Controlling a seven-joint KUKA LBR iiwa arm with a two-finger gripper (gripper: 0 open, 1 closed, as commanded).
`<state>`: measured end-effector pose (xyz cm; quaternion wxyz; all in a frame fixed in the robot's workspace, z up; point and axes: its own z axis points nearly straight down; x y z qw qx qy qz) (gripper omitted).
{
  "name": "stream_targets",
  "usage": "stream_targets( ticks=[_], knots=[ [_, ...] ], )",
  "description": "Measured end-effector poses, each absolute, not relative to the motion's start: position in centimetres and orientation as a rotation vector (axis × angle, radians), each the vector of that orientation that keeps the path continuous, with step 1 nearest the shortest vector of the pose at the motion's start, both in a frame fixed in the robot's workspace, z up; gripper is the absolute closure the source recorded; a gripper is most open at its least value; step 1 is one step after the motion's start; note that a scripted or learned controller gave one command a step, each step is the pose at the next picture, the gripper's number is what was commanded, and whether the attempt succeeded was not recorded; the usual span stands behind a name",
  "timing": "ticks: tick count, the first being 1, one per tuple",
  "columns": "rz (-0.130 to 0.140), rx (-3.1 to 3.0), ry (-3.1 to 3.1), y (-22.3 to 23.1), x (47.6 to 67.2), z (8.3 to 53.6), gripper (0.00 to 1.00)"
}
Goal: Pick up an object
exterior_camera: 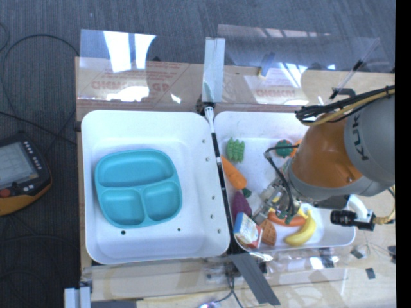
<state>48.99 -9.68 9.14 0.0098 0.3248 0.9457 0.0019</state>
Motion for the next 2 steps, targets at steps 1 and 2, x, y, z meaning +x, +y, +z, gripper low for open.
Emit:
stream_targets(
  ticks=[1,2],
  knots=[
    [0.006,1.033,2.946,-9.65,48.98,9.14,0.00],
    [0.002,0.989,2.960,-9.65,49.01,9.14,0.00]
  ],
)
